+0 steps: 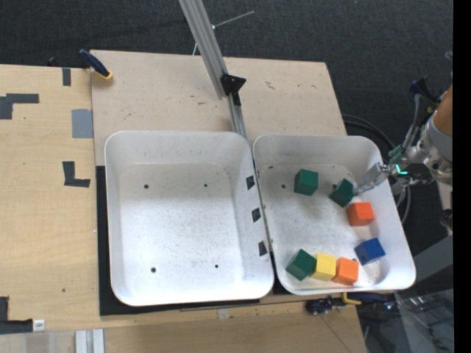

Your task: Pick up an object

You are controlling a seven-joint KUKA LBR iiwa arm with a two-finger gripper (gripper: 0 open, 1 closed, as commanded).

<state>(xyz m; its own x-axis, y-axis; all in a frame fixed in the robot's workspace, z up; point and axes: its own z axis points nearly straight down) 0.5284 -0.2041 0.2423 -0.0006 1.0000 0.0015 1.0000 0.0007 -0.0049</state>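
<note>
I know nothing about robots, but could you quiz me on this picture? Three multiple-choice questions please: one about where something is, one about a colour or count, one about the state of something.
1. Where are the blocks?
A. All in the right bin
B. All in the left bin
C. On the bench outside the bins

2. How many green blocks are there?
A. One
B. Three
C. Five

3. How does the yellow block sit?
A. Alone in the middle
B. In a row between a green block and an orange one
C. Stacked on the blue block

Answers:
1 A: every block lies inside the right bin.
2 B: three green blocks show.
3 B: the yellow block is flanked by both near the front wall.
</note>
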